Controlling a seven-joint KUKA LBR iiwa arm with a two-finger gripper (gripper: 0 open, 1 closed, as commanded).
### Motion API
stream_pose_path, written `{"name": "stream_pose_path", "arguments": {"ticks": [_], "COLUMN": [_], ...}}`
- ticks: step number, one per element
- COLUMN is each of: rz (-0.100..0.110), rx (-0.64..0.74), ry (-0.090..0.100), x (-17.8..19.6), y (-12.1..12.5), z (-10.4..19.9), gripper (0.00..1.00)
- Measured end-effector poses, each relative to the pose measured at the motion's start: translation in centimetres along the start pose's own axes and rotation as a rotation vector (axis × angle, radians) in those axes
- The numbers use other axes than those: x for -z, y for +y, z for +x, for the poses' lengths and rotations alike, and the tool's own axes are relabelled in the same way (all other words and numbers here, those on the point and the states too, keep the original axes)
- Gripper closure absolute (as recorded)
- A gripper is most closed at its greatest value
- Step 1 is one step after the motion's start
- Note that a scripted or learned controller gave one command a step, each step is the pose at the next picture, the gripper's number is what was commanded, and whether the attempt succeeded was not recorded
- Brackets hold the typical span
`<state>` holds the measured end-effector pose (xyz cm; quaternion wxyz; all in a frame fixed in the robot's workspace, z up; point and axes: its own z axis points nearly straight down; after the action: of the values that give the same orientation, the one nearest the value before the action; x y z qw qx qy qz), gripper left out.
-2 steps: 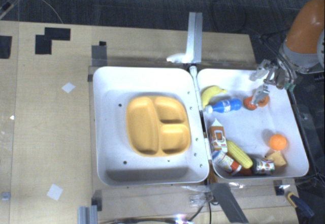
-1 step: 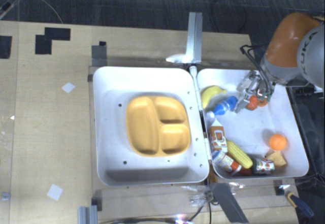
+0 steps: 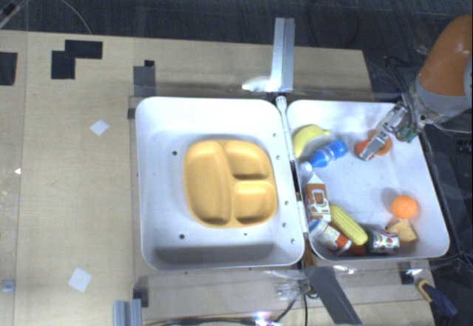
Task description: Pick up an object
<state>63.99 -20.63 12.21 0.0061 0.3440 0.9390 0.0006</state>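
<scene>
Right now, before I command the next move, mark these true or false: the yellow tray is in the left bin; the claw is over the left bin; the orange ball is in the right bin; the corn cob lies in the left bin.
1. The yellow tray is in the left bin. True.
2. The claw is over the left bin. False: it is over the right bin, near its far side.
3. The orange ball is in the right bin. True.
4. The corn cob lies in the left bin. False: it lies in the right bin.

Two white bins point(image 3: 148, 191), one yellow divided tray point(image 3: 228, 182), one corn cob point(image 3: 347, 222), one orange ball point(image 3: 403, 206), one blue bottle point(image 3: 327, 153).
</scene>
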Motion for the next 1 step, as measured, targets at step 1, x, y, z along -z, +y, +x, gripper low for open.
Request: {"name": "stream_pose_path", "arguments": {"ticks": [1], "rz": [-0.005], "rx": [0.008], "ry": [-0.011], "x": [1.45], "y": [0.41], "z": [-0.18], "gripper": [1.00]}}
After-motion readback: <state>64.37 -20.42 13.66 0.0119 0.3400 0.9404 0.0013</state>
